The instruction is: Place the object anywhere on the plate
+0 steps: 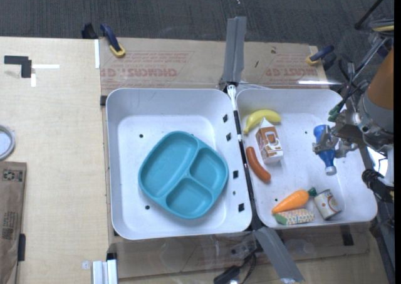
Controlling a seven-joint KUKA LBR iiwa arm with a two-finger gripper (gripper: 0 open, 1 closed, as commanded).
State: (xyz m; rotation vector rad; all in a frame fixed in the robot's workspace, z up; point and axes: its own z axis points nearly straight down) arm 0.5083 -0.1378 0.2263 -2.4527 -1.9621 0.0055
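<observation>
A blue three-compartment plate (183, 175) lies in the left bin (119, 151). Over the right part of the right bin (294, 104), my gripper (327, 147) is shut across the middle of a small blue object (321, 132). The object's ends stick out above and below the fingers. The arm comes in from the right edge. The gripper and the blue object are well to the right of the plate, past the divider between the bins.
The right bin also holds a banana (262, 118), a small carton (269, 144), a sausage (257, 164), a carrot (292, 200), a corn cob (294, 217) and a can (327, 204). A grey post (235, 51) stands behind the bins.
</observation>
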